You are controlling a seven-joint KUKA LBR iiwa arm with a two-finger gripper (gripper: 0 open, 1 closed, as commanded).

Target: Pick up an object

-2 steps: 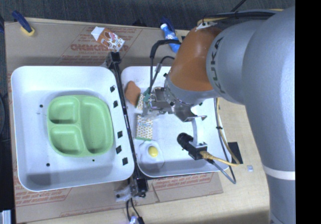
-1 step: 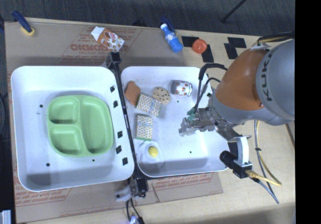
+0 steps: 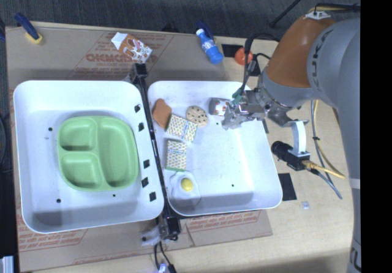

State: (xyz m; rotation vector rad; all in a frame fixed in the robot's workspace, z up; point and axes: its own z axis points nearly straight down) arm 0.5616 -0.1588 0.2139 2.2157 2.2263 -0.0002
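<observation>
Camera view looks down on a tabletop [image 3: 318, 229] carrying two white bins side by side. The left bin [image 3: 30, 143] holds a green divided plate [image 3: 98, 152]; the right bin [image 3: 257, 168] holds the loose things to choose from. The grey arm [image 3: 318, 63] reaches in from the right and sets its jaws [image 3: 236, 114] low over the right bin's upper right part. Whether they are open or closed cannot be told, as the tips blur into a small silvery object [image 3: 216, 106] just beside them. Further left lie a brown wedge [image 3: 162, 112], a round cookie [image 3: 196, 114], two patterned packets [image 3: 182, 128] and a fried egg toy [image 3: 184, 185]. Nothing appears lifted yet, so the pick seems still to come.
</observation>
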